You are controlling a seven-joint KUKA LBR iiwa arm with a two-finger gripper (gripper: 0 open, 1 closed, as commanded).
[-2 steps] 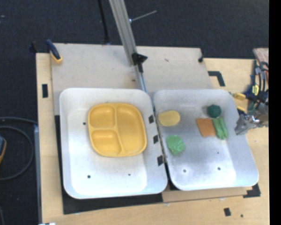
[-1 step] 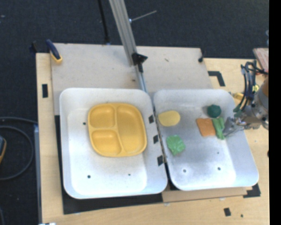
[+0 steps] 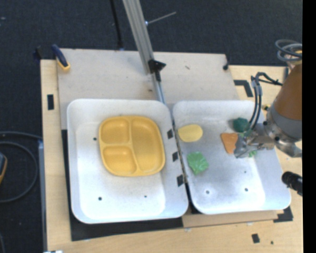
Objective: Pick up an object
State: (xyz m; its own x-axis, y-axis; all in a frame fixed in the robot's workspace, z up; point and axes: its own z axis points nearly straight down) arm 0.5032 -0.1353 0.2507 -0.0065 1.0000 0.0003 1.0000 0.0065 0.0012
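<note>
Counter (image 3: 121, 73), seen from above at a slant, carrying two white bins side by side. Nearest the camera: the front rims of the left bin (image 3: 84, 204) and the right bin (image 3: 263, 194). In the left bin, a yellow plate (image 3: 131, 145) with three compartments lies flat at about the middle. In the right bin, a green piece (image 3: 197, 163) lies close to the dividing edge, with a pale yellow piece (image 3: 190, 133) just beyond it, also near that edge. Toward the right side of this bin, an orange piece (image 3: 229, 142) lies just beside the gripper (image 3: 244, 149), on its left; whether they touch cannot be told. A dark green piece (image 3: 240, 124) sits just beyond the gripper. Whether the gripper is parted or closed cannot be told. The arm (image 3: 290, 101) enters from the right. Farthest: a metal post (image 3: 137, 20) rising from the back of the counter.
</note>
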